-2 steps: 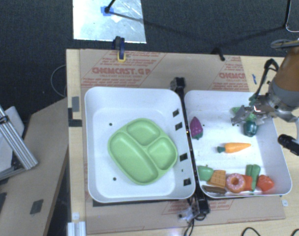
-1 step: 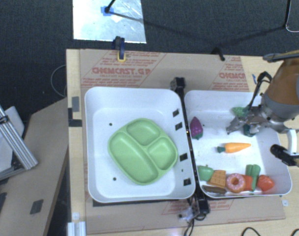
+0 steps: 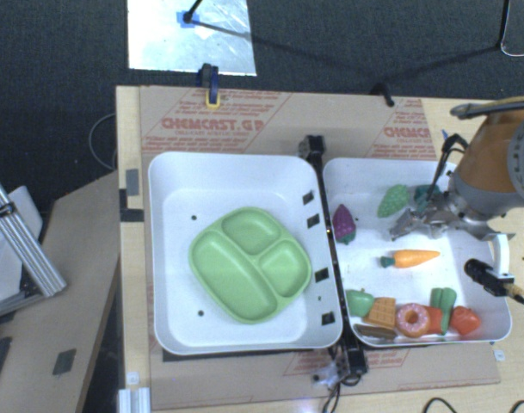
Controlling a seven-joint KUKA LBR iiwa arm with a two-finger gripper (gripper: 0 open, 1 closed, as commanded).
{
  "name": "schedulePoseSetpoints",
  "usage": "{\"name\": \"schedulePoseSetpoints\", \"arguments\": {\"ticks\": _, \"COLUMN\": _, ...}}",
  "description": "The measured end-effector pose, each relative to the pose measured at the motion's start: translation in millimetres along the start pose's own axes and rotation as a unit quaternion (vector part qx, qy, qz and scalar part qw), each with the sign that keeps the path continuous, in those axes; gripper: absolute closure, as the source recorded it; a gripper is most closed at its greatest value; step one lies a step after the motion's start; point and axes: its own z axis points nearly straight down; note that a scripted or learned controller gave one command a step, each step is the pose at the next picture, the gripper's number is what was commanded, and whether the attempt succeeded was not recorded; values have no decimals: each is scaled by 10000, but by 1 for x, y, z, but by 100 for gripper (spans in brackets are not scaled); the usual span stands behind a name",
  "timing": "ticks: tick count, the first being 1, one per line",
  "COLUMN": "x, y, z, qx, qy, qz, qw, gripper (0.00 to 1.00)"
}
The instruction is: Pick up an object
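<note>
Nearby, in the right bin (image 3: 494,321), a toy carrot (image 3: 414,258) lies just below the claw (image 3: 414,223), a green leafy toy (image 3: 394,200) just above-left, a purple one (image 3: 342,223) further left. A donut (image 3: 412,318) sits by the front wall. Reaching from the right, the arm (image 3: 494,170) slants down; whether the claw is apart, I cannot tell.

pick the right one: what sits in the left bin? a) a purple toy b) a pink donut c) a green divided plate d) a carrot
c, the green divided plate lies in the left bin, while the carrot, pink donut and purple toy are all in the right bin.
</note>
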Motion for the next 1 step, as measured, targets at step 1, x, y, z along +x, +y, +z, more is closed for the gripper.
{"name": "schedulePoseSetpoints", "arguments": {"ticks": 1, "x": 0, "y": 0, "z": -11, "qx": -5, "qy": -2, "qz": 3, "qw": 10000, "gripper": 100}}
